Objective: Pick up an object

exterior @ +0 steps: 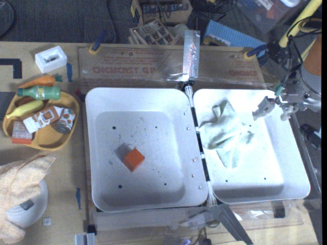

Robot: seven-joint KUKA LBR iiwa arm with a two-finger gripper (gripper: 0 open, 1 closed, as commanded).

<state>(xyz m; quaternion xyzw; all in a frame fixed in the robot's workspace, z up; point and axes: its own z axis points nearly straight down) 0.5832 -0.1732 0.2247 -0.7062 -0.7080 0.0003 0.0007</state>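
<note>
An orange cube [134,159] lies in the left white bin [102,106], a little left of its middle. A crumpled pale green cloth [226,131] is spread over the left half of the right white bin [291,182]. My gripper [272,112] hangs over the upper right part of the right bin, just right of the cloth and apart from it. It is open, and nothing sits between its fingers [261,108].
A yellow bowl [51,142] of toy food and small boxes stands left of the bins. A white box [51,59] lies behind it and a beige cloth [23,180] in front. Clear plastic sheeting [133,68] lines the bench behind the bins.
</note>
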